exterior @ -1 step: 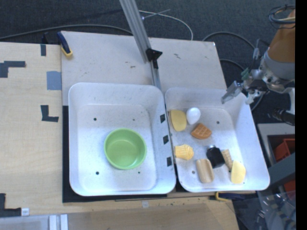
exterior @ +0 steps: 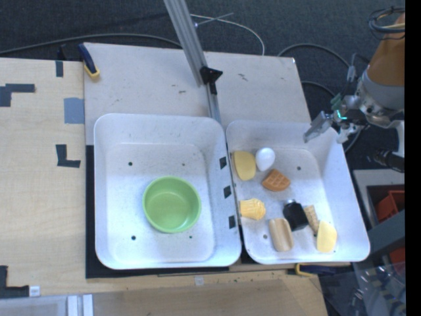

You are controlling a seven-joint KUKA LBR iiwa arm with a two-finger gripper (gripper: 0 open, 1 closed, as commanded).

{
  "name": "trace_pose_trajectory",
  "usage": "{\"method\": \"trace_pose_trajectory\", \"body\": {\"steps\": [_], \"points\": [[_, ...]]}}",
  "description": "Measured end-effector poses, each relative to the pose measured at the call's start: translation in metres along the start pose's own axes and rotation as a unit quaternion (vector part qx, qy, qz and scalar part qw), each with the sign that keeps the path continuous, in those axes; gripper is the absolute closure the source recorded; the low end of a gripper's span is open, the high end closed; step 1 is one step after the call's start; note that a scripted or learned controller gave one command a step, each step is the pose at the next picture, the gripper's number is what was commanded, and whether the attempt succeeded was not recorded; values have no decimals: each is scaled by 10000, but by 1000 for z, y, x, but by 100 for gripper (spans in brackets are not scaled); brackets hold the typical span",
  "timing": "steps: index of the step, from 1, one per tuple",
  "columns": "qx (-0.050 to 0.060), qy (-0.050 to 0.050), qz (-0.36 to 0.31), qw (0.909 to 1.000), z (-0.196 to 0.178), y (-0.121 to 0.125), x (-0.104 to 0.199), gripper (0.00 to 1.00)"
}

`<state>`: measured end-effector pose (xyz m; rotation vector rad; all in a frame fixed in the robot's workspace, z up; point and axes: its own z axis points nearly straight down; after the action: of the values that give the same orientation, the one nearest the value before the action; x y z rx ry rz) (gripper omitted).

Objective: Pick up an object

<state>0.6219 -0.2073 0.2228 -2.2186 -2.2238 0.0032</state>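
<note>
The right bin (exterior: 342, 176) holds several small items: a yellow wedge (exterior: 245, 165), a white egg-like piece (exterior: 265, 157), an orange pastry shape (exterior: 276, 180), a yellow lump (exterior: 252, 209), a tan roll (exterior: 280, 234), a black block (exterior: 294, 214) and a yellow piece (exterior: 326, 236). My gripper (exterior: 327, 125) hangs over the bin's far right corner, above and to the right of the items. Nothing shows between its fingers, and they look spread apart.
The left bin (exterior: 108, 176) holds a green bowl (exterior: 172, 205). A metal pole (exterior: 187, 31) slants down to the wall between the bins. A blue and yellow clamp (exterior: 89, 61) lies at the back left. Cables (exterior: 296, 51) trail behind the right bin.
</note>
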Motion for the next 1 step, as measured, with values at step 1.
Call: {"method": "trace_pose_trajectory", "body": {"steps": [1], "points": [[25, 8, -4, 10000, 59, 8, 5, 0]]}}
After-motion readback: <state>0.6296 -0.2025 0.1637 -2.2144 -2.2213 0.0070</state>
